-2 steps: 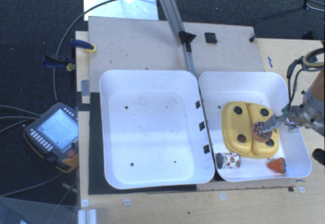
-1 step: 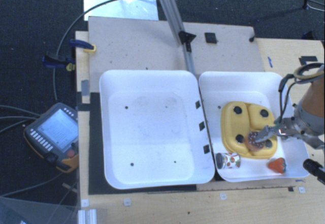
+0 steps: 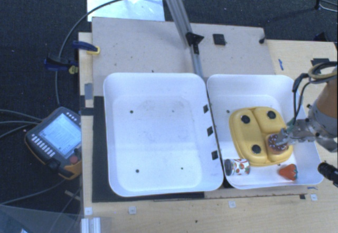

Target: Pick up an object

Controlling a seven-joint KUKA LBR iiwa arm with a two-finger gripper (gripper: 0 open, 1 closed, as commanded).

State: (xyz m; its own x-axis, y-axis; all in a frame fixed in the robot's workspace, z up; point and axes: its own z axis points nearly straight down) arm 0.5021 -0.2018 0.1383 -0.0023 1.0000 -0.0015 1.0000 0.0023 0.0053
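Note:
The right bin [image 3: 248,86] holds a yellow, rounded block [image 3: 253,131] with black dots on top. On the block's right edge sits a small brown, round object [image 3: 275,142]. A small patterned can [image 3: 237,166] lies on its side at the bin's front, and a red-orange fruit-like piece [image 3: 288,172] rests at the front right corner. My gripper [image 3: 284,139] comes in from the right and hangs right at the brown round object, over the yellow block's right edge. The view is too small to show whether anything is held.
The left bin [image 3: 113,121] stands beside the right one, with a divider with black clips [image 3: 210,131] between them. A metal pole [image 3: 177,7] slants over the bench behind the bins. A teach pendant [image 3: 55,139] lies off the bench to the left.

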